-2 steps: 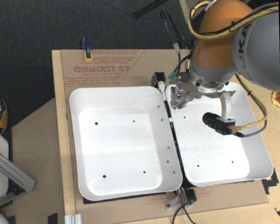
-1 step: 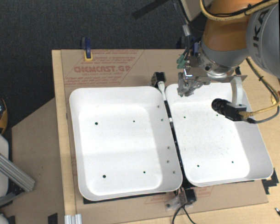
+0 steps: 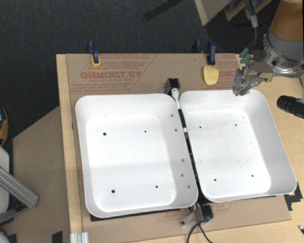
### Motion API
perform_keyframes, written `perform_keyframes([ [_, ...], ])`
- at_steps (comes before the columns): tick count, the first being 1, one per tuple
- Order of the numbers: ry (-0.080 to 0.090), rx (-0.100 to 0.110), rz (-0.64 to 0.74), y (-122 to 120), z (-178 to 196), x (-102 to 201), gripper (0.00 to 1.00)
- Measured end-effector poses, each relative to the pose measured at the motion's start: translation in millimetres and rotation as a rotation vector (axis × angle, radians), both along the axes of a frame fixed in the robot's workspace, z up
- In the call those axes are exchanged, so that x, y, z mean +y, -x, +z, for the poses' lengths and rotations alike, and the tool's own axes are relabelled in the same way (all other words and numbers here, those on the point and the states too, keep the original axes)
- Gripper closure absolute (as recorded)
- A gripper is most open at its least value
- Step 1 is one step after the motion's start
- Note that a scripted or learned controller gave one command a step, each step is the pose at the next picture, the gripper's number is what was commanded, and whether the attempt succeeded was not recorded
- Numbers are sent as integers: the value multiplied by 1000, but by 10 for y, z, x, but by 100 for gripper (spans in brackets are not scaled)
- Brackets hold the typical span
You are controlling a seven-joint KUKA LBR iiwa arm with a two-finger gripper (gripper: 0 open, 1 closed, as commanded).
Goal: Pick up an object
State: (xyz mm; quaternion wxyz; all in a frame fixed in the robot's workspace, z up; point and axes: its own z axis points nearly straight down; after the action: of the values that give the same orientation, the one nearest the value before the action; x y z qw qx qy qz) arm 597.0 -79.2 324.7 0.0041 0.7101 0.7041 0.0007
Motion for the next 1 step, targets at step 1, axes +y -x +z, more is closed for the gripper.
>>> perform_keyframes([
  [1,-3,1,7,157,222,-121,100],
])
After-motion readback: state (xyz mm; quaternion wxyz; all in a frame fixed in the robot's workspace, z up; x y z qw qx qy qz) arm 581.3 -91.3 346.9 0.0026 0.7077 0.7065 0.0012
